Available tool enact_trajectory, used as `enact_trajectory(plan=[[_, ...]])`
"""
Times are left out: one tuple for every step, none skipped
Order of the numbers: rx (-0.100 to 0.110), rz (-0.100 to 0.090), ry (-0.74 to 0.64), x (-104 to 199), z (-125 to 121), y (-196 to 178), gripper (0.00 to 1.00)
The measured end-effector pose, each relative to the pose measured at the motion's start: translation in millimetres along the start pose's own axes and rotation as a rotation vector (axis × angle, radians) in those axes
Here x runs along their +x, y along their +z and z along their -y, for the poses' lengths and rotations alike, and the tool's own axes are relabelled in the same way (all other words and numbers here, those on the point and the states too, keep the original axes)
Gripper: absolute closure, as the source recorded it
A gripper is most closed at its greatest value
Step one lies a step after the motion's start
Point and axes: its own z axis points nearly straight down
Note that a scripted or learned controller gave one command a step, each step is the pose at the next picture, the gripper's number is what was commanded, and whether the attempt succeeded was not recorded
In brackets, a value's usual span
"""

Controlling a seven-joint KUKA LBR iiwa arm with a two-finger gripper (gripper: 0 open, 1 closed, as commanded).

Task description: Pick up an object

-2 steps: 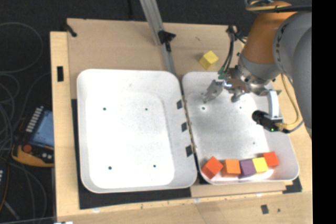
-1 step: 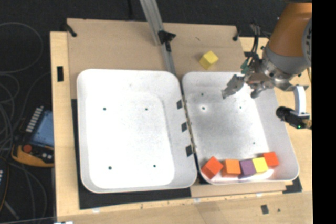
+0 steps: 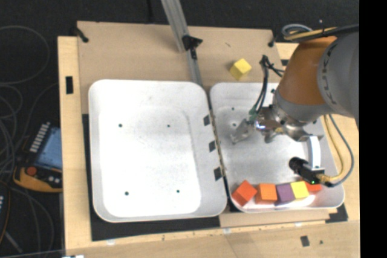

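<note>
Your stock, right bin (image 3: 242, 103): along the near wall, one row of four blocks, namely orange block (image 3: 245, 192), second orange block (image 3: 266, 193), purple block (image 3: 284, 193), yellow block (image 3: 300, 190). Outside the bins, on the bench (image 3: 133, 51): one yellow cube (image 3: 240, 68). Gripper (image 3: 245, 130): low over the right bin's middle, well apart from the row; its grasp you cannot tell. Left bin (image 3: 148, 148) alongside.

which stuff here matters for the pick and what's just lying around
For the job: gripper; right bin; orange block, second orange block, purple block, yellow block.

Lying about: left bin; yellow cube on the bench; handheld controller.
</note>
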Motion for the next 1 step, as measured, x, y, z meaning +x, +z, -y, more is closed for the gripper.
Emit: enact_trajectory(plan=[[-0.016,0.004,0.007,-26.5,40.0,-91.7,0.0]])
